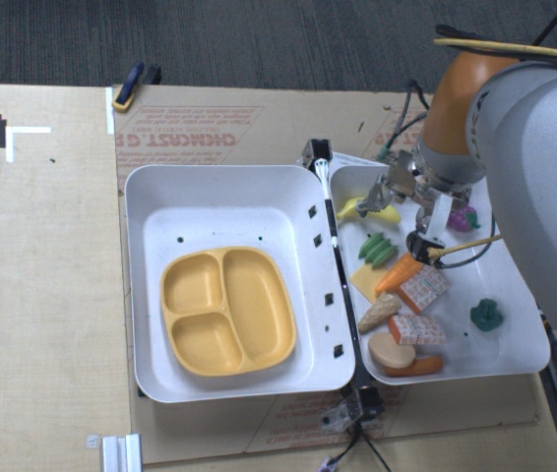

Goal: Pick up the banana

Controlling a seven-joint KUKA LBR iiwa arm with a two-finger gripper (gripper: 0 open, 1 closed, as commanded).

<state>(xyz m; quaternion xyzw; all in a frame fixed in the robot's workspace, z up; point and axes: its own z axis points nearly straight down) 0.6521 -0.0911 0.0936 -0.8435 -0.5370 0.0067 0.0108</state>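
The banana (369, 211) is seen in the right bin (515, 347), near its far left corner, lying flat; its long axis runs roughly left to right across the view, one end pointing at the divider between the bins, the other partly hidden under the gripper (389, 197). The gripper is placed directly over the banana's right part; whether it is wide, narrow or closed on the fruit cannot be told. Just in front of the banana a green vegetable (378, 252) is seen, then a carrot (397, 274) and a wedge of cheese (367, 281); a purple item (463, 218) lies to the right. A yellow divided plate (227, 310) is set in the left bin (210, 190).
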